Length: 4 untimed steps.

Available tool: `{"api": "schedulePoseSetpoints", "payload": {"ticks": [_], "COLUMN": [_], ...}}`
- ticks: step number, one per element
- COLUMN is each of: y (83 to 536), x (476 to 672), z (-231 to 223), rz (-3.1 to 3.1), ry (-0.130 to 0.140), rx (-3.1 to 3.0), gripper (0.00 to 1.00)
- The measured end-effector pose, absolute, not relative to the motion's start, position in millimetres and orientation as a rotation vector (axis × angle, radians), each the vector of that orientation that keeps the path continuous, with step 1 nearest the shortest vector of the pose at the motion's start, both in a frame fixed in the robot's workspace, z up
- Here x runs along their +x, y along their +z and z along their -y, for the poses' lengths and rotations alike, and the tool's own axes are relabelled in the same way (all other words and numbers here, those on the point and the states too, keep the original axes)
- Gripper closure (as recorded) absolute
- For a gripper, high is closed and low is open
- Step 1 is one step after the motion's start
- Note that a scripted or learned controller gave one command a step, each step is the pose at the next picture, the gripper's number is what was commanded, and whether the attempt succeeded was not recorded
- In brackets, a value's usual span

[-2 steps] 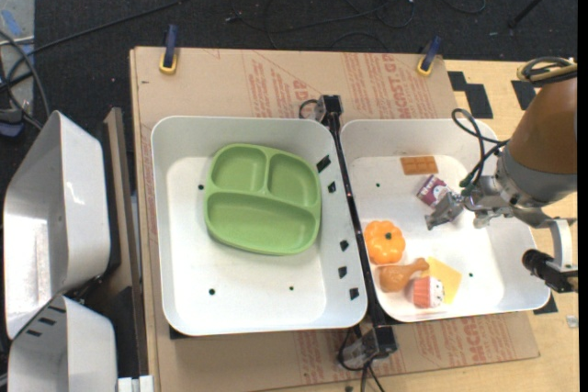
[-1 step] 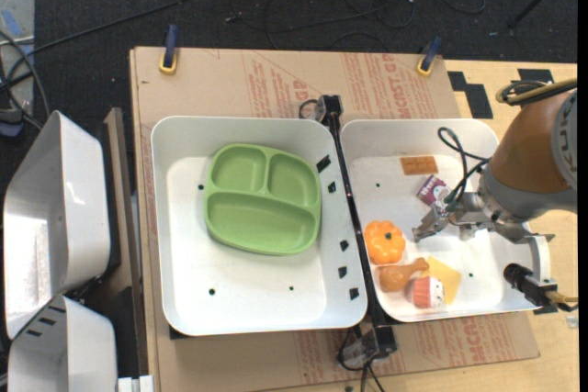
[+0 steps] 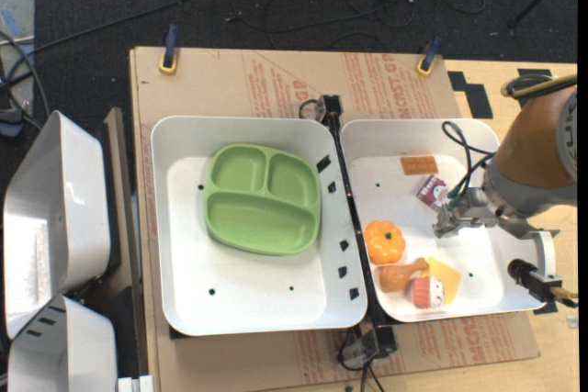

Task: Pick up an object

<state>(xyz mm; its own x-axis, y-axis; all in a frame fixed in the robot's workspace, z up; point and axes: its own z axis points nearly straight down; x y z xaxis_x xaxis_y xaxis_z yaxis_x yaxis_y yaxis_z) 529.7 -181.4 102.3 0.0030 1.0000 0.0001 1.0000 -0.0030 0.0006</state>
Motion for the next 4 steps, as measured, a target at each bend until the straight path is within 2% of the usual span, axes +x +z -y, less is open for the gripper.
{"api": "schedulePoseSetpoints", "payload": {"ticks": [2, 3, 4], "y": [225.3, 263.4, 269.0], "x": [538.1, 539.3, 530.5], "z": [180.5, 180.6, 128.3], "rz": [-2.222, -2.222, -2.231], "ry": [0.005, 0.003, 0.002], "rx": [2.212, 2.214, 2.213], "gripper": [1.0, 1.0, 1.0]}}
